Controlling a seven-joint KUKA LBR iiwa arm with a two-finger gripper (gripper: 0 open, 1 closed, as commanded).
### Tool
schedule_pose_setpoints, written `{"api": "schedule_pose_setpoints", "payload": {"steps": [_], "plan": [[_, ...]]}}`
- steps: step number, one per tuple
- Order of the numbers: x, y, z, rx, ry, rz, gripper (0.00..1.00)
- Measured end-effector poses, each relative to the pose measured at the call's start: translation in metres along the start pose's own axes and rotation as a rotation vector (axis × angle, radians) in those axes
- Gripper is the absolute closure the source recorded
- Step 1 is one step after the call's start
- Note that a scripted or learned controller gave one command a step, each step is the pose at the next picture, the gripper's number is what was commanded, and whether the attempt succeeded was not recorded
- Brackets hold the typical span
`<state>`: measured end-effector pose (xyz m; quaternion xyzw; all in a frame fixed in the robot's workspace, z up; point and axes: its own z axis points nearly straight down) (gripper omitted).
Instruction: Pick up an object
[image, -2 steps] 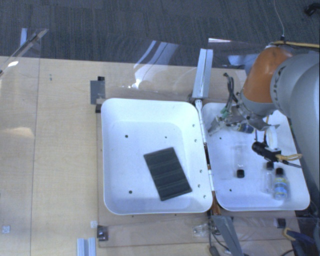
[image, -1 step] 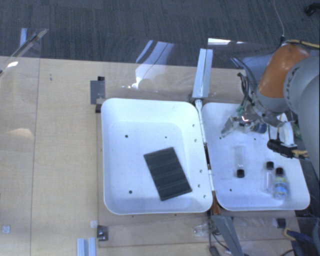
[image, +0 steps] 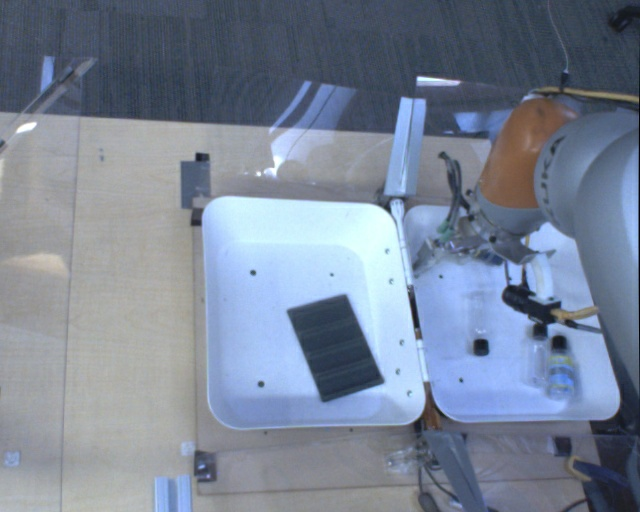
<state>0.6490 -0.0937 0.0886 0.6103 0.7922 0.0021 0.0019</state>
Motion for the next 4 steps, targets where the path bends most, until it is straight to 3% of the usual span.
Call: {"api": "schedule_pose_setpoints", "payload": {"steps": [1,2,3,4], "plan": [[-0.032,-0.136,-0.008,0.0,-0.001,0.002,0.0],[0.012,-0.098,-0.003,-0.012,-0.006,-0.022,0.0],[0.01,-0.094,-0.016,-0.022,-0.012,-0.023,1.0],[0.053,-0.087,-0.113,-0.002,-0.002,-0.011,1.0]]}}
